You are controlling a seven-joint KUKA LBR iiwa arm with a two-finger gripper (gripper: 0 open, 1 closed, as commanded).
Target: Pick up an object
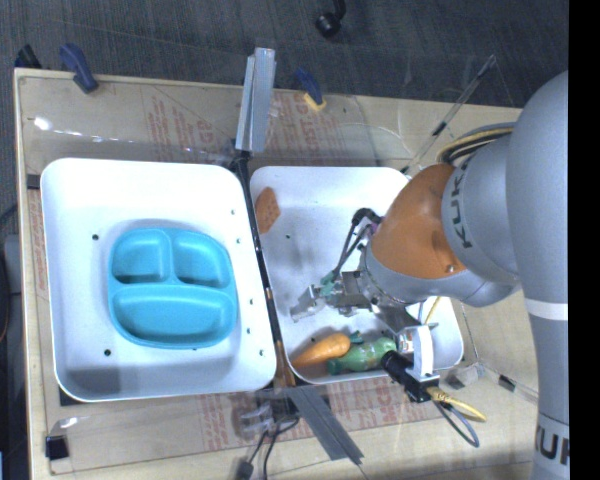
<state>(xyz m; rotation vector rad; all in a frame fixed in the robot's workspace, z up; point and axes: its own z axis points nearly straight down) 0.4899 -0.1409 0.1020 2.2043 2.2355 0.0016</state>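
i see the arm (450, 233) reaching into the right bin (310, 183) from the right side, its orange band over the bin's middle. the gripper (310, 301) hangs low near the bin's left wall, above the front half; i cannot tell how it is set from here.

a carrot (320, 348) lies along the bin's front edge, near the front left corner, with a green bottle-like object (365, 356) just beside it to the right, touching or nearly so. a brown oval item (267, 209) sits against the left wall toward the back corner.

the left bin (70, 198) carries a blue divided tray (172, 286) near its middle.
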